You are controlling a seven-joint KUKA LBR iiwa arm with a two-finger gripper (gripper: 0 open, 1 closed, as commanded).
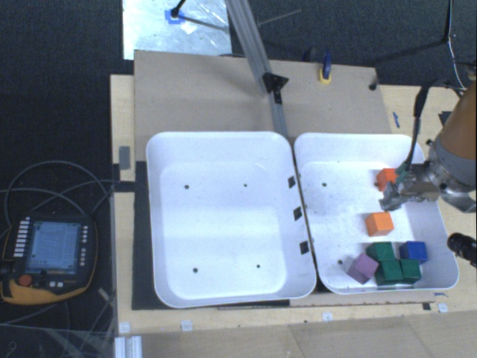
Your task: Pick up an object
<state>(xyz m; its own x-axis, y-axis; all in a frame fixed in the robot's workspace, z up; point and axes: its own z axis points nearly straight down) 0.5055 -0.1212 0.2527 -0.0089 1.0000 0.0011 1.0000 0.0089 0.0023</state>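
- The gripper (393,195) reaches in from 3 o'clock, low over the right bin (328,151), with the grey arm (456,155) behind it at the edge of the view.
- Whether the gripper is spread or pressed together cannot be told here: its dark tip is blurred and seen from above.
- An orange-red block (385,177) lies just beside the gripper tip, at the gripper's 11 o'clock, possibly touching it; nothing can be made out between the tips.
- A second orange cube (379,223) sits on the bin floor just at the gripper's 6 o'clock, apart from it.
- Further toward 6 o'clock, in the near right corner of the bin, stands a tight cluster: a dark green block (384,252), a blue cube (414,251) to its 3 o'clock, a green block (396,272) at the near wall, and a purple cube (363,267) at the cluster's 9 o'clock side.
- The blocks in the cluster touch or nearly touch one another.
- The left bin (160,200) lies at 9 o'clock of the right bin, the two rims meeting along the middle.
- Both bins rest on the counter (201,88), a tan board.
- A grey metal pole (250,32) slants up from the counter's far middle toward 12 o'clock.
- A teach pendant (48,256) with a screen lies off the counter at 9 o'clock, its cables (67,185) looped on the dark floor.
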